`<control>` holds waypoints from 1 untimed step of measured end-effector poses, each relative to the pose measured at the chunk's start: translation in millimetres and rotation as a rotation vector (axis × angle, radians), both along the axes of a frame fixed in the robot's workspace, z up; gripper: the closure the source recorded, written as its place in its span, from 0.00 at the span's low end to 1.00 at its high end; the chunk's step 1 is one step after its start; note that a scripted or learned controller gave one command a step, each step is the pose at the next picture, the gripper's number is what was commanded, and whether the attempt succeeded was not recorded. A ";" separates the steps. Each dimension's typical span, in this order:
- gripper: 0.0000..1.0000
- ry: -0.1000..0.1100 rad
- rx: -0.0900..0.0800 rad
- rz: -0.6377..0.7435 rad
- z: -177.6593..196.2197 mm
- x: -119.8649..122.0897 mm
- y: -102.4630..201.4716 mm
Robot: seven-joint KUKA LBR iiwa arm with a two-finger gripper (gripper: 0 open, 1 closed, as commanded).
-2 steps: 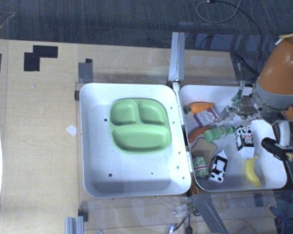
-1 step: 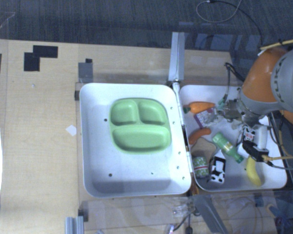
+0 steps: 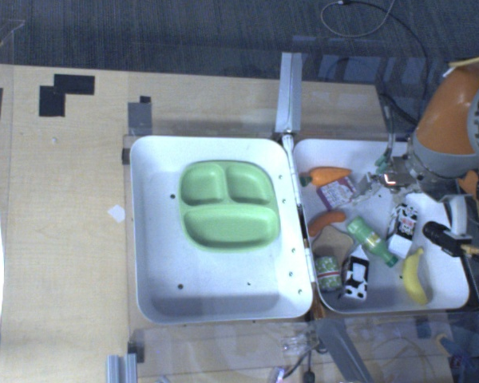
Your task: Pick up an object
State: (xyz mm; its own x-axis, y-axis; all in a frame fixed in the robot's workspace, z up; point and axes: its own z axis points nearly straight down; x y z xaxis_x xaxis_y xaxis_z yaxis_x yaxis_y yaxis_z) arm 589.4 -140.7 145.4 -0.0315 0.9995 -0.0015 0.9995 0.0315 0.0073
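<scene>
Bench (image 3: 56, 214) of pale wood bore two shallow white bins side by side. Left bin (image 3: 156, 238) held one green divided tray (image 3: 227, 204), three compartments, lying flat near the bin's middle. Right bin (image 3: 455, 290) held the loose objects: an orange carrot-shaped piece (image 3: 329, 175) at the far left corner; a small purple-and-white packet (image 3: 338, 191) just beside it; an orange-red rounded piece (image 3: 329, 218) near the dividing wall; a brown flat item (image 3: 329, 238) touching that piece's near side; a green bottle with a white cap (image 3: 372, 241) lying tilted in the middle; a small green-labelled can (image 3: 329, 273) at the near left; a black-and-white cow-patterned carton (image 3: 354, 278) just beside the can; a second black-and-white carton (image 3: 403, 222) towards the right; a yellow banana (image 3: 414, 278) at the near right. Arm (image 3: 455, 126), grey with orange band, reached in from the right over the bin's far side. Gripper (image 3: 389, 175) hung above the far middle of the right bin, near the packet; whether its fingers were open or closed could not be told, and no object was seen between them.
</scene>
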 end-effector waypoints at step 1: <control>0.00 -0.004 -0.001 0.151 -56.0 7.5 45.6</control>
